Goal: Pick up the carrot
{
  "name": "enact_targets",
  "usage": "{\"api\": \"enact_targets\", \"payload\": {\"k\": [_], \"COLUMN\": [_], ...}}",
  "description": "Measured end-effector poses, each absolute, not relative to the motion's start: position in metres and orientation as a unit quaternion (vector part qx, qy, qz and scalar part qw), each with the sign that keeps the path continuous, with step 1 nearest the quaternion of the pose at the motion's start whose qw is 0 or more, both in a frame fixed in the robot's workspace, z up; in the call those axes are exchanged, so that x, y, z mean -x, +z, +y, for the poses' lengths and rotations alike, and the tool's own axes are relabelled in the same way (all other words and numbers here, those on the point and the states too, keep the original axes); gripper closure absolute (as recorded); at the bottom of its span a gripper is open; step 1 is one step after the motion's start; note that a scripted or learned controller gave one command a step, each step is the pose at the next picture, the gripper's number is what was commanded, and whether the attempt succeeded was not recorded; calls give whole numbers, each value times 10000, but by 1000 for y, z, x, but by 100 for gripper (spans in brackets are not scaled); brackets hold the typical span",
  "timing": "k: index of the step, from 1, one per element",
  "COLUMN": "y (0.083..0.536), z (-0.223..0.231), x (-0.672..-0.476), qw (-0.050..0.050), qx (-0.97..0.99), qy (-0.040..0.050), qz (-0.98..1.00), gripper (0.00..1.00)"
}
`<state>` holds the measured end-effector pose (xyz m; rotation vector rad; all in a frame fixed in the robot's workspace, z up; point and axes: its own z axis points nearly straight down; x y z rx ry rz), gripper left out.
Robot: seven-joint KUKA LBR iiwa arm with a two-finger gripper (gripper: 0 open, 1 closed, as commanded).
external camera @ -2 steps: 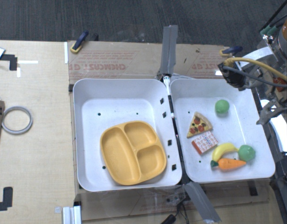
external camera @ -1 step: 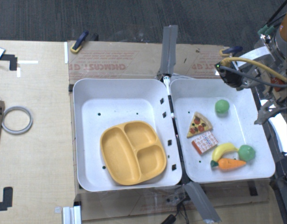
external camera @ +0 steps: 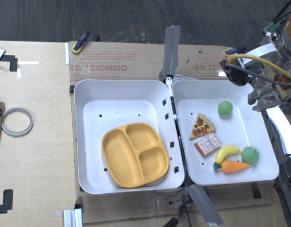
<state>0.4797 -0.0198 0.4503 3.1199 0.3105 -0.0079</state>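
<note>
The orange carrot (external camera: 234,166) lies near the front edge of the right bin (external camera: 259,174), its green end pointing left. It touches a yellow banana (external camera: 227,152) just behind it and a green ball (external camera: 250,154) at its right end. My gripper (external camera: 261,98) hangs over the right bin's far right rim, well behind the carrot, with cables looped around the wrist. Nothing is seen held in it.
The right bin also holds a second green ball (external camera: 225,108), a pizza slice (external camera: 202,126) and a small red-and-white box (external camera: 207,144). A yellow divided plate (external camera: 135,154) sits in the left bin (external camera: 88,126). A tape roll (external camera: 16,121) lies on the bench at left.
</note>
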Motion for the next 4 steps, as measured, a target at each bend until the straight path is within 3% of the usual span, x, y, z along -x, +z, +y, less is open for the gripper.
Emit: {"api": "enact_targets", "payload": {"k": [1,2,3,4], "y": [402,402,441,450], "z": [-44,-44,-32,-32], "x": [-478,-478,-478,-480], "qw": [9,11,16,30], "qx": [-9855,-9855,-9950,-9950], "qy": [-30,-31,-13,-28], "qz": [1696,1694,999,999], "gripper": [100,0,0,100]}}
